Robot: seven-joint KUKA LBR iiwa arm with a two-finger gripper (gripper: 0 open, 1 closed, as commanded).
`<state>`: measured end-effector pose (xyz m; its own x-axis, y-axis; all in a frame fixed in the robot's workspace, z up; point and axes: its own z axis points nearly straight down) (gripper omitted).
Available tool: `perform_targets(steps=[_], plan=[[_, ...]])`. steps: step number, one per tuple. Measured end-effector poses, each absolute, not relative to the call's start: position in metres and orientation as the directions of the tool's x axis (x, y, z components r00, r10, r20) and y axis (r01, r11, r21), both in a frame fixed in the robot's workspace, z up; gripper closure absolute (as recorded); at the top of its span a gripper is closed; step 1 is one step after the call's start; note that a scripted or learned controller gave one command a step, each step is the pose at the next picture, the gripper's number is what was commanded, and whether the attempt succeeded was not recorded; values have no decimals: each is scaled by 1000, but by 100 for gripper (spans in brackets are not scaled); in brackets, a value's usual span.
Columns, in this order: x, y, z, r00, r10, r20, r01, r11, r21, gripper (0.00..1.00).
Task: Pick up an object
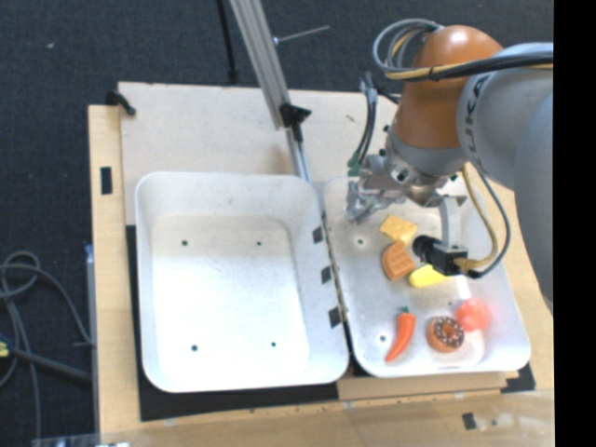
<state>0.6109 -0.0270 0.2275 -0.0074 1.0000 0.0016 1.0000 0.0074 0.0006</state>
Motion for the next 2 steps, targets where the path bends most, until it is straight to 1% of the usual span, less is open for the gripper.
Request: perform_targets(steps=[1,2], plan=[[603,30,222,-7,1000,2,1000,7,0,100],[602,74,231,-7,1000,2,1000,7,1,100]])
